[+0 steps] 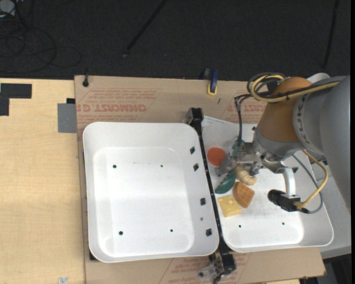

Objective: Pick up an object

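Note:
The right bin [272, 232] holds a small cluster of objects near its left wall. An orange-red ball [216, 155] lies at the top of the cluster. Below it are a teal piece [225, 186], a yellow block [229, 206] and a tan-orange wedge [244, 194]. A small beige object [244, 175] lies right under my gripper [241, 163], which is down in the bin over the cluster, just right of the ball. The wrist and arm hide whether anything is gripped.
The left bin [142, 200] lies beside the right one, with a black divider [202, 176] between them. The grey arm with its orange band [284, 114] covers the right bin's upper right. A black cable plug [282, 199] hangs over that bin's floor.

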Controlling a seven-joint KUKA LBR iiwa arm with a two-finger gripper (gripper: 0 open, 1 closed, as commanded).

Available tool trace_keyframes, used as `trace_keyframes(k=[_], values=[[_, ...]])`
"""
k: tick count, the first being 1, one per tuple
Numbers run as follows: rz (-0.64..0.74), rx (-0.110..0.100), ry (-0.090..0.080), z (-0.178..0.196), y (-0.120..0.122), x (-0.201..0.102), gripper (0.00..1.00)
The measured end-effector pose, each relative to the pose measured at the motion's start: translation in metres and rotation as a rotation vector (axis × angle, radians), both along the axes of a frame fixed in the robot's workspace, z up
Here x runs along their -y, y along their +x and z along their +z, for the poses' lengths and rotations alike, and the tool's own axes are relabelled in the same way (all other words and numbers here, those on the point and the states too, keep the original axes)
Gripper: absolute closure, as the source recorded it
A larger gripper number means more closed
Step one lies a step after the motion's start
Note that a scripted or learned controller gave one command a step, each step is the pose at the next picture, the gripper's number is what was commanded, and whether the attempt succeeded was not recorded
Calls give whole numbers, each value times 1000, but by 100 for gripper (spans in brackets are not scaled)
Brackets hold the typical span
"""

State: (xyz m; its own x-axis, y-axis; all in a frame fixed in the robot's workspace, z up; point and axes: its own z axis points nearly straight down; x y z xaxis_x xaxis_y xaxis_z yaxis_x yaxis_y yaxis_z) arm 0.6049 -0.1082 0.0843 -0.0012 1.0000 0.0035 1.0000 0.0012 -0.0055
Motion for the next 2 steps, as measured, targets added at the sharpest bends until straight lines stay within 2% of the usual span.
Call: trace_keyframes(k=[1, 2], values=[[-4, 4, -4, 14, 2, 3, 100], [2, 1, 2, 107, -118, -66, 100]])
